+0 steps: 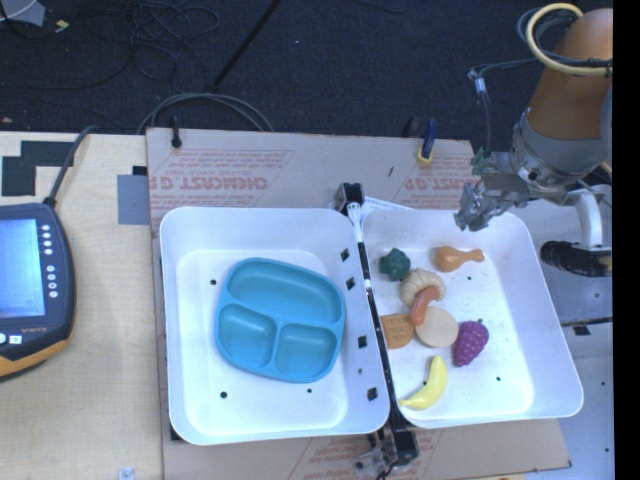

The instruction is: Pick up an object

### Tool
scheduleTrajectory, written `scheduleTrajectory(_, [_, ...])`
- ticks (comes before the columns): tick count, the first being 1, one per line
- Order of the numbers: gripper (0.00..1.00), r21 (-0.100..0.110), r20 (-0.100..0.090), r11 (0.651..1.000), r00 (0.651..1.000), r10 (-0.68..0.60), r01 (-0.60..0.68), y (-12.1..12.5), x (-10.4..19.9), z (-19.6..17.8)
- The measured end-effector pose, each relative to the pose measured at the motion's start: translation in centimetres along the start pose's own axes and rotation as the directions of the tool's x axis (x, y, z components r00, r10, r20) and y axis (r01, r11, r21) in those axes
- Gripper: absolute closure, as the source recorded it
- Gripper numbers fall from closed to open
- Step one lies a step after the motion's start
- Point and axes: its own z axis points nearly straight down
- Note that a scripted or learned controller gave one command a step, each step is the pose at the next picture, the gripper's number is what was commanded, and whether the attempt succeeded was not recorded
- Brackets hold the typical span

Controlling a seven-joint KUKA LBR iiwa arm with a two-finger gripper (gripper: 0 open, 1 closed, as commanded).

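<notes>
white plastic everywhere on this surface [110, 168], two shallow bins side by side. the left bin [190, 268] carries a big blue divided plate [280, 318], sitting flat in the middle. the right bin [540, 358] has the real action: a cluster of toy food bunched toward its left-centre. purple grapes [470, 341] on the cluster's right, a yellow banana [428, 384] down near the front edge, a round pale slice [437, 327] touching a sausage in a bun [421, 293], an orange cracker [396, 330] by the divider, a drumstick [458, 258] lying apart near the back, a small dark green piece [395, 263] beside it.

and the tool [476, 212] hovers over the back rim of the right bin, nothing seen between its fingers, and too dark and small to tell whether they're spread or pressed together.

the call here, i'd say: go for the drumstick. it's nearest and stands clear of its neighbours. line the fingers across its narrow width, come straight down, close only once they straddle it. the crowded middle risks nudging two pieces at once.
</notes>
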Motion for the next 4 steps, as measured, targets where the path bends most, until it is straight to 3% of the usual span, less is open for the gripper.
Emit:
scheduleTrajectory(1, [1.00, -0.008, 0.004, 1.000, 1.000, 0.007, -0.007, -7.5, -5.3, -9.3])
scheduleTrajectory(2, [1.00, 0.006, -0.003, 1.000, 1.000, 0.001, -0.001, -13.3, -0.4, -3.1])
scheduleTrajectory(3, [1.00, 0.009, -0.003, 1.000, 1.000, -0.001, 0.001, -15.0, 5.0, 7.2])
scheduleTrajectory(4, [1.00, -0.013, -0.001, 1.000, 1.000, -0.006, 0.006, -14.7, 10.6, -5.5])
